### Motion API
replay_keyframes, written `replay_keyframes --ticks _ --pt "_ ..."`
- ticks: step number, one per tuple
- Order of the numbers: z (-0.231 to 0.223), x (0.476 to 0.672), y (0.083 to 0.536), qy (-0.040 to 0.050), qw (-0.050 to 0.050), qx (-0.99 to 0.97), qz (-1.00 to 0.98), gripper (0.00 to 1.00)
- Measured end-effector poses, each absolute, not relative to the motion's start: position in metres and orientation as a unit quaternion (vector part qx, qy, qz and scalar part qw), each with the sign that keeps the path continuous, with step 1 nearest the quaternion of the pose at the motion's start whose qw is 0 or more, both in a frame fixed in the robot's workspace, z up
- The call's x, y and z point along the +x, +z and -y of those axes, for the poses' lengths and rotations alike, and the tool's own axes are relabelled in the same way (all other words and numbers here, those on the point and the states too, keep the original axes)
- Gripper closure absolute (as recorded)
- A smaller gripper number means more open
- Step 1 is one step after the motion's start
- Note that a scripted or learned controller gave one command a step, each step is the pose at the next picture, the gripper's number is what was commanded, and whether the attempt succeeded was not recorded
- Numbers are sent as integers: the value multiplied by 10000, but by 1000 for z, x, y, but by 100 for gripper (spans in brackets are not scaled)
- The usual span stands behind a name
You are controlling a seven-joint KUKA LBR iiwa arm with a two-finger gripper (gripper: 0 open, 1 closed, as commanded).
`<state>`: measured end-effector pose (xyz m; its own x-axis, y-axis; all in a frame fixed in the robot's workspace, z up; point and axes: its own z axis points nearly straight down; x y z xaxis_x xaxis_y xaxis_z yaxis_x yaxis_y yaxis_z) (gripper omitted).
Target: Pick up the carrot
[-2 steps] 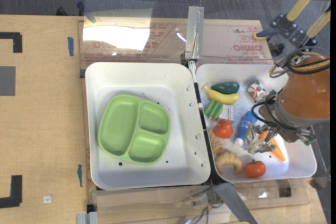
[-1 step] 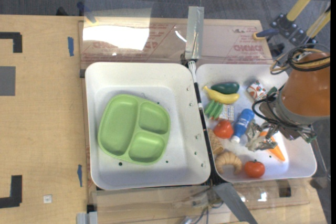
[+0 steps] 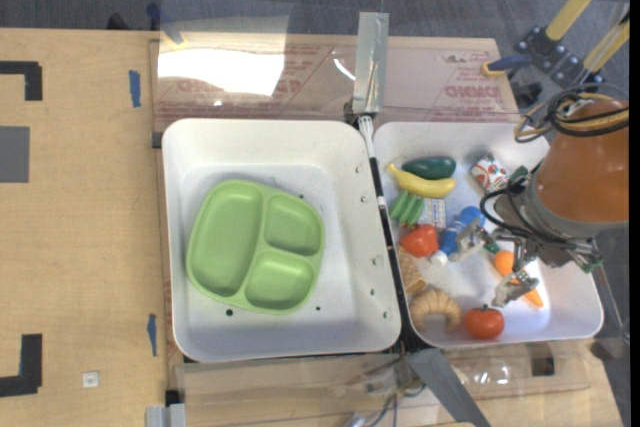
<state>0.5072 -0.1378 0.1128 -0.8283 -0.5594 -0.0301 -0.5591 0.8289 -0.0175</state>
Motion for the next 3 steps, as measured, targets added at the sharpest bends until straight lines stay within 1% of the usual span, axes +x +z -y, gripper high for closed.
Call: replay_keyframes --ticks 1,2,3 --pt "174 507 90 -2 67 -1437 -9896 0" --pt "162 497 90 -22 78 -753 -9971 0" --pt "161 501 103 -33 139 -763 -9970 100"
